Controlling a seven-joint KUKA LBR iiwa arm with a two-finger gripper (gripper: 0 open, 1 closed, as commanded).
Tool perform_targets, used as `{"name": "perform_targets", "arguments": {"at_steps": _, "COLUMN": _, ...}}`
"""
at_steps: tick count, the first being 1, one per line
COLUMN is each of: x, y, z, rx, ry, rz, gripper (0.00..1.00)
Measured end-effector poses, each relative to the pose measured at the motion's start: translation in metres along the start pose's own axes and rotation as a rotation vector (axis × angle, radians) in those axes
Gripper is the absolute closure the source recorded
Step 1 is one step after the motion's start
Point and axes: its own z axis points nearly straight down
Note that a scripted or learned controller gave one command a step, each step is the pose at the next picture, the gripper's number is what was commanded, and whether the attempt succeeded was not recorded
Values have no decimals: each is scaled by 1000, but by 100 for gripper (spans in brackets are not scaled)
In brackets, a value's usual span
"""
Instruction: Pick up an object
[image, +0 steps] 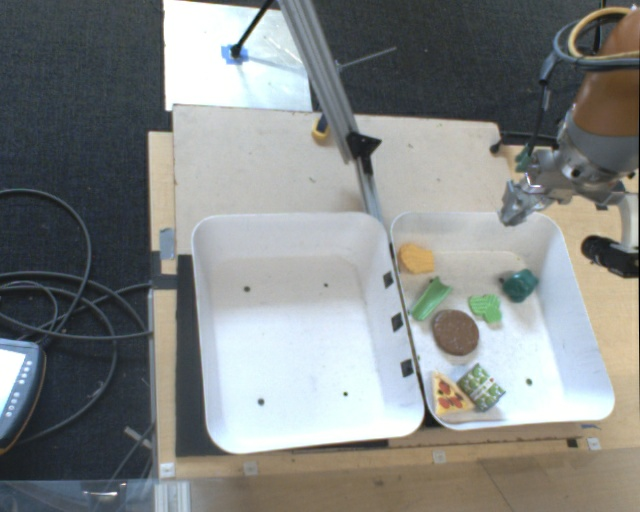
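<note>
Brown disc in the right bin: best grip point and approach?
The brown disc lies flat on the floor of the right bin, so probably come straight down from above and pinch across its rim. Set the fingers along the upper-right to lower-left line: the green wedge crowds its upper left and the pizza slice lies just below. The gripper sits over the bin's far rim.

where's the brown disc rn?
In the camera view, the brown disc lies in the right bin, near its middle, just below the light green piece and above the pizza slice toy.
</note>
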Motion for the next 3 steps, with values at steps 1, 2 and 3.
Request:
{"name": "perform_targets", "arguments": {"at_steps": 1, "x": 55, "y": -11, "z": -4, "rx": 8, "ry": 4, "rz": -6, "gripper": 100}}
{"name": "perform_targets", "arguments": {"at_steps": 2, "x": 106, "y": -28, "z": -3, "rx": 10, "ry": 4, "rz": -6, "gripper": 100}}
{"name": "perform_targets", "arguments": {"at_steps": 3, "x": 150, "y": -35, "z": 1, "rx": 10, "ry": 4, "rz": -5, "gripper": 100}}
